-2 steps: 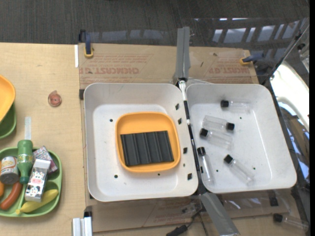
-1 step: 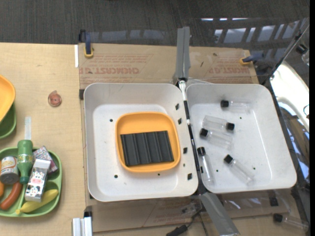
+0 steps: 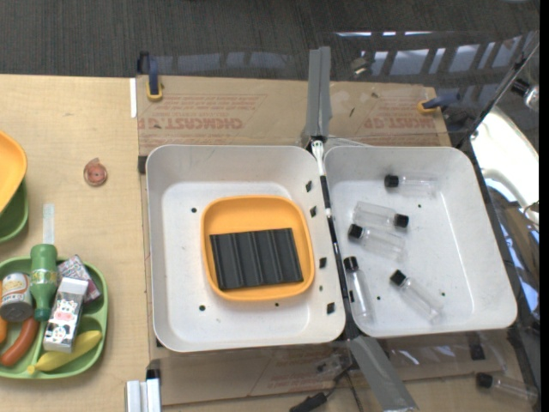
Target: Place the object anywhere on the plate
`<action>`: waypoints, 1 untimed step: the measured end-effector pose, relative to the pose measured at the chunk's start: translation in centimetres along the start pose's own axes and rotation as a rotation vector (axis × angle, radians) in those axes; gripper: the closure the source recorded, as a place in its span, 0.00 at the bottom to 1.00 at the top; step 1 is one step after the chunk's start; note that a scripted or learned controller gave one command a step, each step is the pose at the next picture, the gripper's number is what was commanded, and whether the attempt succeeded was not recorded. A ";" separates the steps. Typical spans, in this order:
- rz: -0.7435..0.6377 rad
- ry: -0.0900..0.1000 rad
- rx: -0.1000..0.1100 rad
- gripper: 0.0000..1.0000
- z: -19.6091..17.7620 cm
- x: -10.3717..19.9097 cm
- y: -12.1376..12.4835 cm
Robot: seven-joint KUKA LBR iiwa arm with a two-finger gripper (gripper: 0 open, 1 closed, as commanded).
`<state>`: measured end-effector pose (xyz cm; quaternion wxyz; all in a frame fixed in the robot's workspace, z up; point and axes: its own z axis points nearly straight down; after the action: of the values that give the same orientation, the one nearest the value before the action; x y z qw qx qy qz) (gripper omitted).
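Observation:
An orange plate [image 3: 256, 208] with rounded corners sits in the middle of the left white bin [image 3: 171, 230]. On it lies a dark grey ribbed rectangular object [image 3: 257, 258], flat and within the rim. The right white bin [image 3: 463, 256] holds several clear vials with black caps, among them one near the back [image 3: 410, 181], one by the middle [image 3: 383, 216] and one toward the front [image 3: 418, 295].
Left of the bins, on the wooden bench, stands a green tray [image 3: 93, 337] with toy food and a small bottle. An orange dish [image 3: 9, 177] shows at the far left edge, with a small pink disc [image 3: 96, 173] nearby. Cardboard lies under the bins.

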<state>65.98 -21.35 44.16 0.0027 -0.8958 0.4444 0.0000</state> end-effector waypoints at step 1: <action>-0.292 0.001 -0.001 1.00 0.0 -0.7 -0.5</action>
<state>66.02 -20.50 44.16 0.0019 -0.9509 0.3093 -0.0006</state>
